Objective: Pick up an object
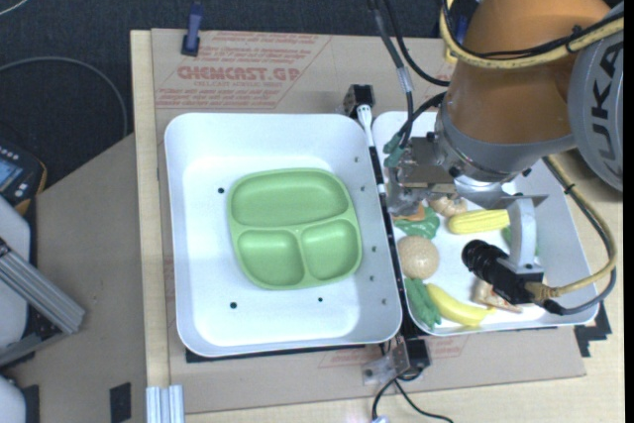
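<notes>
The left white bin (pixel 198 173) bears a pale green plate (pixel 294 228) with three compartments, lying flat near its middle. At the right bin (pixel 570 238), the gripper (pixel 408 183) hangs by the left wall; whether it grips anything I cannot tell. Just below it lie a round tan ball (pixel 418 258), a yellow corn cob (pixel 478 221) and a yellow banana (pixel 458 308).

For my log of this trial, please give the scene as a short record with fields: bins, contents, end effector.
left bin: one green divided plate
right bin: yellow corn, beige ball, banana, other small items partly hidden
arm: over the right bin
end effector: low, at the right bin's left side
</notes>
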`<action>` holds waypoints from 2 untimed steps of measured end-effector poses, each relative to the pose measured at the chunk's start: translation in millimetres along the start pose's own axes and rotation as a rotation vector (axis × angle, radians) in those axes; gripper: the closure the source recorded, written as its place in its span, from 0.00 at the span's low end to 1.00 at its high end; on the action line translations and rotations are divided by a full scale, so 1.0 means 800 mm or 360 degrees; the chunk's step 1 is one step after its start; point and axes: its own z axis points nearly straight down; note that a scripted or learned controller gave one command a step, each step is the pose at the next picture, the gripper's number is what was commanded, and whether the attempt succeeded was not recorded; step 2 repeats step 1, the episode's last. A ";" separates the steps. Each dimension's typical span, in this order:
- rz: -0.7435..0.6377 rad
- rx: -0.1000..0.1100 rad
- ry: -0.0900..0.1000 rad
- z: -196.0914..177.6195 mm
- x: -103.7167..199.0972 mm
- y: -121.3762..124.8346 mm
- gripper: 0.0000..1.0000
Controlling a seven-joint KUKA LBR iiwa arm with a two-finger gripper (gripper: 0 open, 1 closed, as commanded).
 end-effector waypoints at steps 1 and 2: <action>-0.0012 -0.0012 0.0005 -0.023 0.048 0.001 1.00; -0.0012 -0.0012 0.0005 -0.023 0.048 0.001 1.00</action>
